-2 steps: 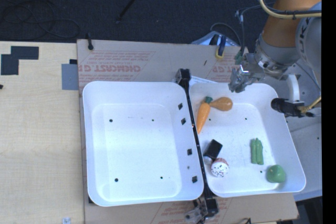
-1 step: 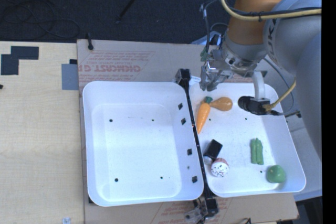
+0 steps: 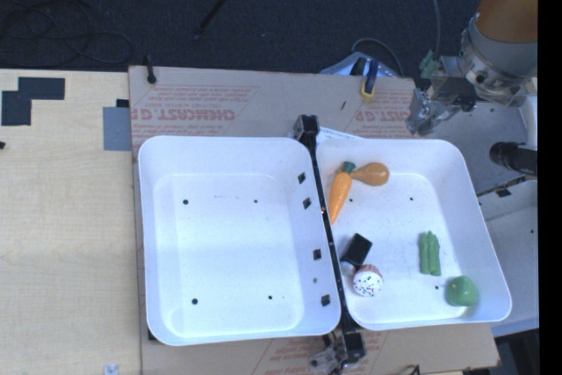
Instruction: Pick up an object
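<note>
2 white bins (image 3: 224,155) hold an orange carrot (image 3: 339,194), green pod (image 3: 428,254), and red-speckled white ball (image 3: 368,281).

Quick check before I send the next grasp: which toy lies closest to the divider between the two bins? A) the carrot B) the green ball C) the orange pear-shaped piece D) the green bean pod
A: the carrot lies right beside the divider, its tip almost touching it, while the orange pear-shaped piece sits further into the right bin, and the green bean pod and green ball lie near that bin's outer side.
</note>
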`<state>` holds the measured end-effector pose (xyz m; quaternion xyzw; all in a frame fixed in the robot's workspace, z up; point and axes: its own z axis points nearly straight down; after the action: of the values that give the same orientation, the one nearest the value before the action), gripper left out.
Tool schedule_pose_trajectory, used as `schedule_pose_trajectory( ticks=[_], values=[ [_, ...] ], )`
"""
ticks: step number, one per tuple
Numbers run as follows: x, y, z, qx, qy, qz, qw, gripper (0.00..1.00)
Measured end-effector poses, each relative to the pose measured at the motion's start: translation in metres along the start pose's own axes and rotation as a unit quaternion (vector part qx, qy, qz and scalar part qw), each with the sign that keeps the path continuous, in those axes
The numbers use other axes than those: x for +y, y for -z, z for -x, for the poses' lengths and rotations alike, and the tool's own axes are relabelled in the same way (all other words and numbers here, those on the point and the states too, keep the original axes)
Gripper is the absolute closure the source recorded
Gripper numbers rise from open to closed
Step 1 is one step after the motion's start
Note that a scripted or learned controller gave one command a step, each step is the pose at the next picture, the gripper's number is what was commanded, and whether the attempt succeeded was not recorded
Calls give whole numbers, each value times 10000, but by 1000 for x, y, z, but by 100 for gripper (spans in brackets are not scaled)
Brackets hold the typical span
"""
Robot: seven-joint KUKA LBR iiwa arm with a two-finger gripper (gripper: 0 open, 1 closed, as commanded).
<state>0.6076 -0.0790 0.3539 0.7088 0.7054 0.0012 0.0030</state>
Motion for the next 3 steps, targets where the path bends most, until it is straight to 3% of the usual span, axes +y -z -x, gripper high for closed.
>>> schedule_pose_trajectory(
  ticks=[1,2,3],
  values=[
    [1,-7,-4,9,25,-42,10000,0],
    [-27,144,27,-3,15,35,10000,0],
    [-25,144,24,7,52,-51,10000,100]
  ],
)
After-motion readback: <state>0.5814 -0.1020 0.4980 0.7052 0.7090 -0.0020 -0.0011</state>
